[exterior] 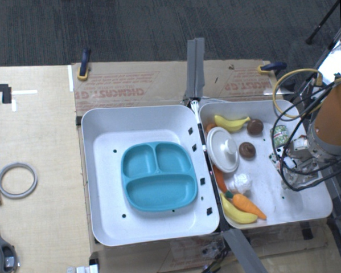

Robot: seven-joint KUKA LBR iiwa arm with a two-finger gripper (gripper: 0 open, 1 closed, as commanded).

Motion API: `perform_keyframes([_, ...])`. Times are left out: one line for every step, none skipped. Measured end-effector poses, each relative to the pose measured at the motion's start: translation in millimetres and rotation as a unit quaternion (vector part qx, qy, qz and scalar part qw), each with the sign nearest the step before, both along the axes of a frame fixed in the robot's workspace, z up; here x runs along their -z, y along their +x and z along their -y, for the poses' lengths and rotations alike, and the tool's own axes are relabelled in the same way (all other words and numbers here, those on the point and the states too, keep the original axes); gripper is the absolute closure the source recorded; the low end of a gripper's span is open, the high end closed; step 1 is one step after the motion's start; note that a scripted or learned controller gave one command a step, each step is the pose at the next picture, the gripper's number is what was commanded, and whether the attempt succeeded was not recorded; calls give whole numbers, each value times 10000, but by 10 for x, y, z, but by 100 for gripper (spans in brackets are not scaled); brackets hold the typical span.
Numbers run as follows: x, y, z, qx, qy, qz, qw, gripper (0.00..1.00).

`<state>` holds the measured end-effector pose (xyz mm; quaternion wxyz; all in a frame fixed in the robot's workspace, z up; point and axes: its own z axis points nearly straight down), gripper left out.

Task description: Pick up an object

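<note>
two white bins: left bin [99, 182] holds a teal plate [159, 176], right bin [311, 203] bananas, carrot; gripper state unclear.

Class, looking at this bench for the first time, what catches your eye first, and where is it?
The blue divided plate lies alone in the left bin. The right bin holds a cluster along its left side: two bananas, a carrot and a white lid.

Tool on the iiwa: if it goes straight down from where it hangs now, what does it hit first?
The tool hangs over the right bin's right part, amid cables. Straight down looks like bare bin floor. A green-labelled item lies just up-left of it and might be clipped; depth is unclear from this slant.
</note>
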<state>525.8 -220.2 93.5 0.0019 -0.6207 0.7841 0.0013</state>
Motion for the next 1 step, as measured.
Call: perform_keyframes([22, -184, -58, -1777, 3, 2, 9841, 100])
